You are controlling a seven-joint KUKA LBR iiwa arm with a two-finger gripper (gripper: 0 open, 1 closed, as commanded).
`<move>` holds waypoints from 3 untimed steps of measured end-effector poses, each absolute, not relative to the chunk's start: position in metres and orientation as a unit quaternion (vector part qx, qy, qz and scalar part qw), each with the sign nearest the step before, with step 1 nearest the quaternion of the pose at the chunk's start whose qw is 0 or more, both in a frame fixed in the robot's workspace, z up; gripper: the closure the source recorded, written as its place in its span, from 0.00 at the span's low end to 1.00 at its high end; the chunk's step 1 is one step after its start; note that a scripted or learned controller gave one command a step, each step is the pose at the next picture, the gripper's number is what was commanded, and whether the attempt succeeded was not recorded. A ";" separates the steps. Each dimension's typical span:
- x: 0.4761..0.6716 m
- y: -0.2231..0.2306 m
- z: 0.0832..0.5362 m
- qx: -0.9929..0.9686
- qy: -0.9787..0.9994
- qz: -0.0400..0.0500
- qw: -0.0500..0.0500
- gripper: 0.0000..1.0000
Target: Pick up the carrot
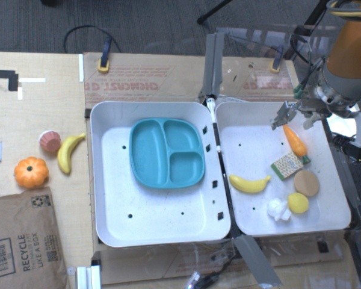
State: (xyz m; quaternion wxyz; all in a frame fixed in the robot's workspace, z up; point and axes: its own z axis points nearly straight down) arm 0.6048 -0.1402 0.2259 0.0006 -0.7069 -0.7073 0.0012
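Observation:
The orange carrot (295,141) lies slanted in the right bin (253,221), near its far right side, with its green end pointing toward the front right. My gripper (295,118) hangs just beyond the carrot's upper end, at the far edge of that bin. Its two fingers are spread apart, one on each side of the carrot's top, and nothing is held between them. The grey arm with its orange band (349,41) comes in from the upper right.
The right bin also holds a yellow banana (248,183), a patterned green packet (286,165), a brown disc (306,183), a lemon (298,203) and a white lump (277,209). A teal divided plate (167,152) sits in the left bin (108,221). A banana (69,152), a pumpkin (31,172) and a pink item (49,141) lie on the bench at left.

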 end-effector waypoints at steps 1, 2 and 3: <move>0.613 -0.213 0.102 -0.742 -0.671 -0.002 0.000 0.00; 0.617 -0.216 0.118 -0.742 -0.671 -0.004 -0.006 1.00; 0.614 -0.214 0.112 -0.741 -0.671 -0.001 -0.001 0.00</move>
